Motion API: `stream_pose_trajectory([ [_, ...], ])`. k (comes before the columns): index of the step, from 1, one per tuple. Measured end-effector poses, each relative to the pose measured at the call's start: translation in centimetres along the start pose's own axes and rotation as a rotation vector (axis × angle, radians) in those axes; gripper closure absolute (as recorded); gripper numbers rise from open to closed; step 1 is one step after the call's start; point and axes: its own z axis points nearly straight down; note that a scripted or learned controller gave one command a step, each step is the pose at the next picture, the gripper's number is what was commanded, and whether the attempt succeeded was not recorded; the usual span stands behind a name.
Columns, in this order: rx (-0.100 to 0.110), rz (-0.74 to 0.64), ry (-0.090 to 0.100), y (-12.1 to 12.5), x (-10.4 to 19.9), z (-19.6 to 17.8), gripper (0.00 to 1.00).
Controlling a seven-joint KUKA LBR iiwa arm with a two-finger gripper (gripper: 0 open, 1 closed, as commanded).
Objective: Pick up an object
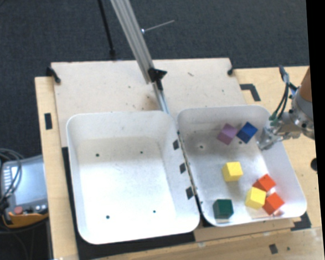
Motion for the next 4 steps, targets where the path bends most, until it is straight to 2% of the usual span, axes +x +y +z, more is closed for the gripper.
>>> stream_pose_trajectory([
  [1, 0.001, 0.0, 0.0, 0.2, -0.1, -4.9, 1.0],
  [2, 0.004, -0.002, 0.002, 1.3, 4.3, -5.2, 1.0],
  [3, 0.008, -0.002, 0.003, 2.5, 9.6, -3.6, 1.0],
  [4, 0.006, -0.003, 0.004, 4.0, 14.8, -4.1, 1.0],
])
